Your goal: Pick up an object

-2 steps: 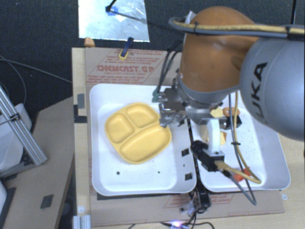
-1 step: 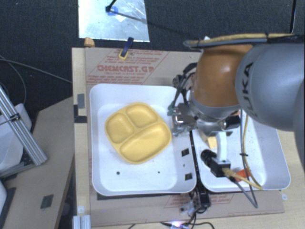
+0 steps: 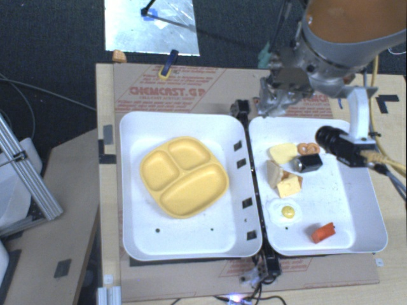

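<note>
Over the far rim of the right shallow white plastic bin (image 3: 359, 202), at about eleven o'clock of that bin: the grey metal gripper (image 3: 280, 99), below the arm's orange band. Open or closed: impossible to tell from this angle.

Nearest to it, toward six o'clock and inside the right bin: a pale yellow wedge-shaped block (image 3: 282, 152). Just at the wedge's three o'clock, a small brown pretzel-shaped piece (image 3: 308, 149). At six o'clock of that piece, very close, a small black and silver box (image 3: 309, 163). At nine o'clock of the box, a tan block (image 3: 274, 172), with a yellow cheese-like cube (image 3: 290, 187) just beside it at five o'clock. Farther toward six o'clock, a toy fried egg, white with a yellow yolk (image 3: 285, 211). At four o'clock of the egg, near the bin's front rim and apart from the rest, an orange-red oblong block (image 3: 323, 232).

At nine o'clock of the right bin, side by side with it: the left shallow white plastic bin (image 3: 137, 234), with a yellow plastic three-compartment tray (image 3: 183, 175) lying flat and askew at its centre.

Under both bins, a brown cardboard sheet with red lettering (image 3: 191, 88). Beyond, at twelve o'clock of the left bin, a shiny silver square sheet (image 3: 152, 18).
</note>
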You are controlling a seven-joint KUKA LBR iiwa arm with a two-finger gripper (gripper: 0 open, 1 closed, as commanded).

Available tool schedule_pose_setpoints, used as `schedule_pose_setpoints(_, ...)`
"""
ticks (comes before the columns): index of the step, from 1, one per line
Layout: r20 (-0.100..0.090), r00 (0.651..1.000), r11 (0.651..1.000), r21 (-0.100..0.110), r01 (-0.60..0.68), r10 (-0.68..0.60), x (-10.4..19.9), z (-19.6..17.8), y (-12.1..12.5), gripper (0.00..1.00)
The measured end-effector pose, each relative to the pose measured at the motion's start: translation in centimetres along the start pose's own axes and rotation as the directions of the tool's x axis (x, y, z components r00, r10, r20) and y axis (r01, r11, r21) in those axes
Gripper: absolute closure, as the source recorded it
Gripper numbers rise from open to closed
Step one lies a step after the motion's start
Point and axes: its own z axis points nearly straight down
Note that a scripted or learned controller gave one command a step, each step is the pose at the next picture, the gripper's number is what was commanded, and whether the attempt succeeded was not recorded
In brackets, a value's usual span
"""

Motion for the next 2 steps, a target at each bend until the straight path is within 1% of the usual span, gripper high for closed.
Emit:
schedule_pose_setpoints(1, 0.007, 1.000, 1.000, 0.031, 0.003, -0.003, 5.8, 12.9, 1.2, 1.00)
schedule_pose_setpoints(2, 0.009, 1.000, 1.000, 0.025, -0.009, 0.009, 1.5, 20.1, 6.1, 1.00)
